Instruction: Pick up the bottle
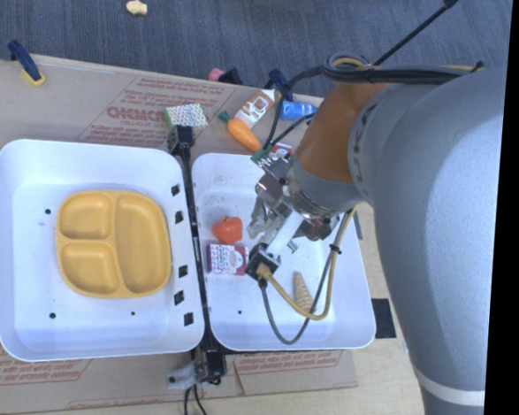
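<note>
Bottle [251, 108] partly behind arm [404, 168]

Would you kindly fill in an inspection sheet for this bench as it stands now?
Surface: cardboard-covered bench bearing two white bins, left bin and right bin.
Job's things: bottle lying on the cardboard behind the right bin, outside both bins.
Clutter: yellow divided plate in the left bin; tomato, red packet and cone in the right bin; carrot beside the bottle.
Grippers: gripper low over the right bin near the tomato; jaws' state unclear.
Cables: yellow cable looping from the wrist into the right bin.
Surroundings: grey carpet with a small yellow object.
</note>
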You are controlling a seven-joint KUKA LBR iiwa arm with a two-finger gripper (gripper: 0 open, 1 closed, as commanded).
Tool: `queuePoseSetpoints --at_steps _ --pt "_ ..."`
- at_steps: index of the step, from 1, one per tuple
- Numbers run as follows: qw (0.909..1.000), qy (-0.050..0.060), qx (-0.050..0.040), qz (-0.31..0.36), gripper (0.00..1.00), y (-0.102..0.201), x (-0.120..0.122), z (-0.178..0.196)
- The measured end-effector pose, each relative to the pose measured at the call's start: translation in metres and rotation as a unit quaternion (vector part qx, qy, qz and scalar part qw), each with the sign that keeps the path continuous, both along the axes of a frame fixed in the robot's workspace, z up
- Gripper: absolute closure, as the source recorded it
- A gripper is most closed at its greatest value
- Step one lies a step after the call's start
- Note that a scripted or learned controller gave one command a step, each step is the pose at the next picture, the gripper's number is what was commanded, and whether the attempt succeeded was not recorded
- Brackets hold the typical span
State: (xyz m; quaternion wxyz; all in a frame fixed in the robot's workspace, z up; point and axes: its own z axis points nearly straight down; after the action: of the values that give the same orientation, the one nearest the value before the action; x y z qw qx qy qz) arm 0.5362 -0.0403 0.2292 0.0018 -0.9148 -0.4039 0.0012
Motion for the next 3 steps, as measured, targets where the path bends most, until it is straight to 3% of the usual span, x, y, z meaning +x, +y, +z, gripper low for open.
queuePoseSetpoints --at_steps 1,2,3 --pt "0.9995 0.001 -0.0001 0.031 1.0 0.007 -0.061 -0.038" --pt "0.997 0.001 0.0005 0.077 1.0 0.051 -0.06 -0.038" --pt "0.9806 0.003 0.0012 0.196 1.0 0.075 -0.061 -0.038"
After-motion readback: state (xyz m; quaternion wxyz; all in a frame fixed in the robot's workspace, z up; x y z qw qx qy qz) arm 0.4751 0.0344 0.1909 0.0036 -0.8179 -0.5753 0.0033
